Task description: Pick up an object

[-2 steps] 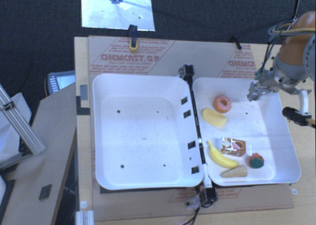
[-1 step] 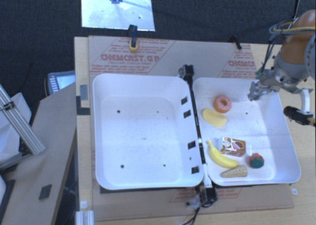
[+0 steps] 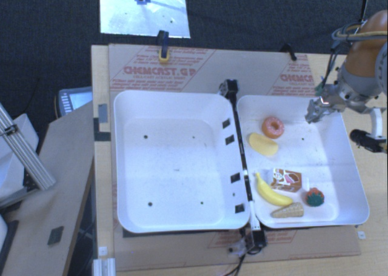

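Six small things lie in the right bin (image 3: 339, 147), all toward its left and near side. A pink-orange frosted doughnut (image 3: 273, 127) sits farthest back, and just in front of it, touching or nearly so, is a pale yellow rounded piece (image 3: 263, 144) that may be a lemon or a pear; its form is too soft to name. Nearer the camera a curved yellow banana (image 3: 271, 191) lies along the divider side, with a small white and brown-red carton (image 3: 287, 180) just beside it, its print too small to read. In front of these rests a tan wedge (image 3: 288, 211), perhaps bread or cheese, and to its right a small red thing with a green top (image 3: 314, 196), like a strawberry. The left bin (image 3: 176, 165) shows bare white floor with a few dark dots. The arm (image 3: 364, 62) comes in from the right and is cut off at the frame edge, so its upper part is out of sight. The jaws (image 3: 315, 111) hang over the far right part of the right bin, small and blurred; I cannot tell whether they are open or closed, and nothing shows between them. All six things lie apart from the jaws, the doughnut nearest, to their left and slightly nearer the camera. The bins rest on a brown board printed CHEMCAST on the surface (image 3: 200, 65).
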You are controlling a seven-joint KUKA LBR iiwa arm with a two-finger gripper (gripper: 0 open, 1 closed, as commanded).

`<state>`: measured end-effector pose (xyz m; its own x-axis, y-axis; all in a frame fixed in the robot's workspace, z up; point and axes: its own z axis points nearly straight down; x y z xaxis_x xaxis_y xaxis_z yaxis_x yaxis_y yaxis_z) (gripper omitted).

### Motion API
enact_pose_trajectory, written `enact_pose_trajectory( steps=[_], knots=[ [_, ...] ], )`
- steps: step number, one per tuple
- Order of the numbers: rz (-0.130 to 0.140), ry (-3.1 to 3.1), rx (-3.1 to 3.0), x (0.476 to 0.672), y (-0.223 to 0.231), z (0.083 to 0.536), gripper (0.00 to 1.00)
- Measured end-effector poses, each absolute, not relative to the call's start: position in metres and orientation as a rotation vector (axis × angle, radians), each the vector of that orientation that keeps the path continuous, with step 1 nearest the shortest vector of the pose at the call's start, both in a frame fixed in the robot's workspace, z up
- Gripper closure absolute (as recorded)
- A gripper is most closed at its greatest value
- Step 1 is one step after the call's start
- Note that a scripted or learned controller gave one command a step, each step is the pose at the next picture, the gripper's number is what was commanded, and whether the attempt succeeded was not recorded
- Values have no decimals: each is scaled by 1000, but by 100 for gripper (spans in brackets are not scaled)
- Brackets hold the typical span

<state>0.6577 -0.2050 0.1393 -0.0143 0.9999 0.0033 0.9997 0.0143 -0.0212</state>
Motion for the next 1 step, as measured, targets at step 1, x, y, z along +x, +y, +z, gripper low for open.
enact_pose_trajectory(
  steps=[1],
  knots=[
    [25, -2225, -2187, 657, -205, 145, 100]
  ],
)
